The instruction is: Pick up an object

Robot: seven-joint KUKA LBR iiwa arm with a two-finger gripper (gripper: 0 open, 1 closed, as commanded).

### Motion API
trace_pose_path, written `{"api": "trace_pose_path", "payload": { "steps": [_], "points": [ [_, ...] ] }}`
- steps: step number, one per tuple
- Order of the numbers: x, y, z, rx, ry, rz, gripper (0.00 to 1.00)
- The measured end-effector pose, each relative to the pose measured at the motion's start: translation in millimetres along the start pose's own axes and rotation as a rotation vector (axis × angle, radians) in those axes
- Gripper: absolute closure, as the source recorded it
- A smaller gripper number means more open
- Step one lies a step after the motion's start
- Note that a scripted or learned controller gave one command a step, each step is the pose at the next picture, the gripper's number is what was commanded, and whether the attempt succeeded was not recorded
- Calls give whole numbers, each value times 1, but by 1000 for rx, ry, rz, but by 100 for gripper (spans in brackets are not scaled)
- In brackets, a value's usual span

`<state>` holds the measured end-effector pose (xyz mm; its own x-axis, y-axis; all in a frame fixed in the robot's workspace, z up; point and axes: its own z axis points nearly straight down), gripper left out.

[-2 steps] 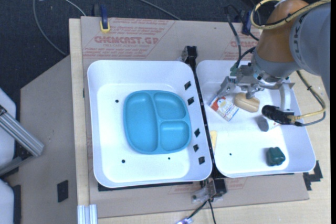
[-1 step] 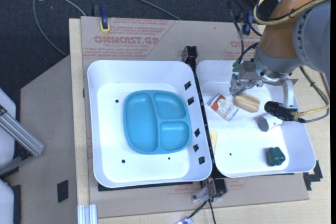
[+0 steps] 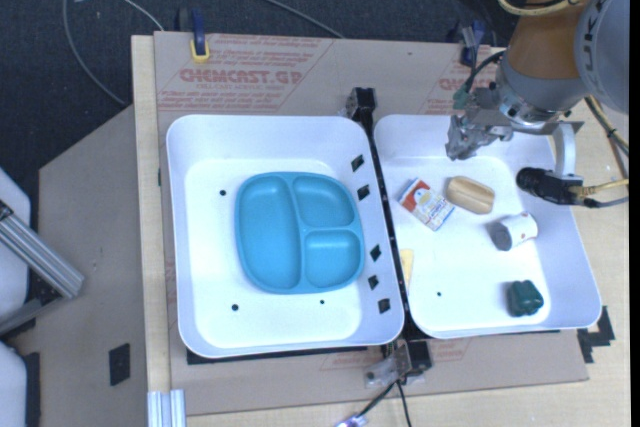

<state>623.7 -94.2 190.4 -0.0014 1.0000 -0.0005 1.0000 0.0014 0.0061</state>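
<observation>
Tan rounded block (image 3: 470, 195) below pincer (image 3: 462, 147), finger state impossible to tell.

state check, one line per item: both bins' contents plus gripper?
blue divided plate: flat in the left bin, right way up, compartments bare
small card packet: lying flat in the right bin, near the divider
tan oblong block: lying on its side, right of the packet
white and grey cylinder: tipped on its side
dark green object: resting near the front corner
gripper: over the right bin's back edge, nothing visibly held
</observation>
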Motion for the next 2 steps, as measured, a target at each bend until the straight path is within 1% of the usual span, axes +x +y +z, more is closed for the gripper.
{"api": "trace_pose_path", "payload": {
  "steps": [1, 2],
  "points": [
    [1, -5, -45, 2, 0, 1, 100],
    [1, -4, -75, 2, 0, 0, 100]
  ]
}}
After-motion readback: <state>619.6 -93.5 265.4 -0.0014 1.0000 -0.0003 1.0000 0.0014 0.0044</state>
